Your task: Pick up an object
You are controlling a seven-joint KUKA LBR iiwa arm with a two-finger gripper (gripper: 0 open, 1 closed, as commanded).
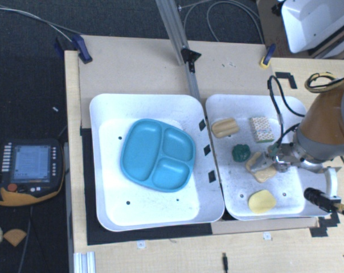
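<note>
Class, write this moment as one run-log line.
tool: low in right white bin | at: tan block | nearby: dark green lump, yellow sponge | left bin: blue divided plate

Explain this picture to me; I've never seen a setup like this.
One fixed camera looks down at a slant on a bench. The grey and orange shape at right is a robot arm, and its tool is lowered into the right white bin. That bin holds a tan block, a patterned cube, a dark green lump, a yellow piece and a tan piece right by the tool. I cannot tell if anything is gripped. The left bin holds a blue divided plate.
</note>
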